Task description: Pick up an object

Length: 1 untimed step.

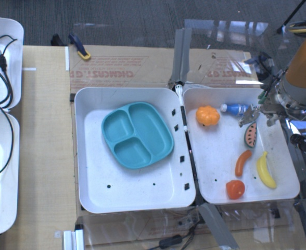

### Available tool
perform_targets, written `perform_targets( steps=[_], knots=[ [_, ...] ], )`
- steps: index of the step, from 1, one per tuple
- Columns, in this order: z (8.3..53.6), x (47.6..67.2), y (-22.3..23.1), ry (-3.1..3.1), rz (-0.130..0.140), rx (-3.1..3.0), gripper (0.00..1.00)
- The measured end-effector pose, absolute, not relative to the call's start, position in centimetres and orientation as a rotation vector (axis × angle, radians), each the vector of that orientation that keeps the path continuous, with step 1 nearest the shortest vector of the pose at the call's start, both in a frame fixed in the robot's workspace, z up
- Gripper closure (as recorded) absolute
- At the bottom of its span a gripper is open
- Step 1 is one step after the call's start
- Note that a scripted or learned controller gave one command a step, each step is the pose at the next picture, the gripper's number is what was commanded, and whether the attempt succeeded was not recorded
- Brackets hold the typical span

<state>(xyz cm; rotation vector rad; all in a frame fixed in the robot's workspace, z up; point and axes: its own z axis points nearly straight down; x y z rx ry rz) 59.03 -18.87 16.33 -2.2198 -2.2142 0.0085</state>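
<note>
bench (43, 139): one, light wood, carrying everything; a big sheet of cardboard (142, 69) with red print lies under the far side of the bins
bins: two, shallow and white, side by side and touching along the middle. left bin (90, 191), right bin (215, 191)
arm (301, 72): one, coming in from the right, orange band showing at the edge of the view, wrist over the far right corner of the right bin
plate (137, 134): one, teal, three compartments, sits roughly in the middle of the left bin, turned at a slant. Nothing on it
gripper (257, 114): one, metal fingers low over the far right part of the right bin, just beside the bottle and right above the melon slice. Jaws: honestly can't tell if they're spread or closed from this angle, and nothing shows between them
banana (266, 172): one, yellow, near the right wall of the right bin
sausage (242, 162): one, orange-red, between melon and tomato, just left of the banana
melon (251, 135): one slice, red with green rind, on edge just under the gripper
orange (207, 115): one, far left part of the right bin
tomato (236, 189): one, red, near the front wall
bottle (235, 108): one, small, blue with white cap, lying flat against the far wall
clamp (79, 47): one, blue and yellow, on the bench's far edge
</note>
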Motion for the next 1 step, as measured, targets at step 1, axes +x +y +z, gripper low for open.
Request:
perform_targets(
  steps=[1],
  knots=[
    [8.80, 58.67, -19.76, -2.217, 0.005, -2.220, 0.00]
  ],
)
